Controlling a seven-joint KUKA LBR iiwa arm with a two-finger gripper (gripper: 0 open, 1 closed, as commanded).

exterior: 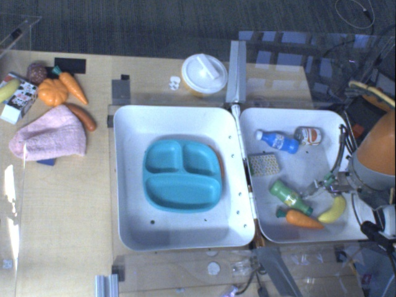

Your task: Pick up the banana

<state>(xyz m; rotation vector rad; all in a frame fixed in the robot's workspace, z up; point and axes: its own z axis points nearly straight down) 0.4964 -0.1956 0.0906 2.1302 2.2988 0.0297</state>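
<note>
The yellow banana [334, 210] lies in the front right corner of the right bin [291, 117], curved, with one end beside an orange carrot [302, 219]. My gripper [320, 186] hangs just above and left of the banana, between it and a green bottle [286, 193]. Its fingers are open, with nothing between them. The grey arm with its orange band [378, 147] reaches in from the right and overhangs the bin's right wall.
The right bin also holds a blue bottle [278, 142], a small can [309, 135] and a grey sponge [264, 164]. A blue divided plate [183, 174] sits in the left bin [130, 166]. A white lidded bowl [205, 73] stands behind the bins; toys and a pink cloth [49, 135] lie at the left.
</note>
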